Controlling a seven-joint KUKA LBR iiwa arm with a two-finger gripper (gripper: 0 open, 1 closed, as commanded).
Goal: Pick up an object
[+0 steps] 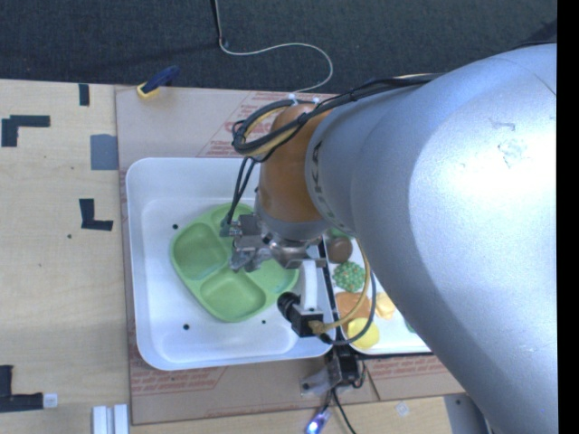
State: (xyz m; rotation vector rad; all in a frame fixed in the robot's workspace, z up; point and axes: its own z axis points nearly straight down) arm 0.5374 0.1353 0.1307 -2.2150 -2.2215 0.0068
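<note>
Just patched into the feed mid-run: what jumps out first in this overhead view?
The big grey arm fills the right half, its orange band hanging over the left white bin. Under the wrist, the gripper sits over a green divided tray lying in that bin. Just right of it, partly hidden by the arm, small items cluster in the other bin, among them a green dotted piece and something yellow.
</note>
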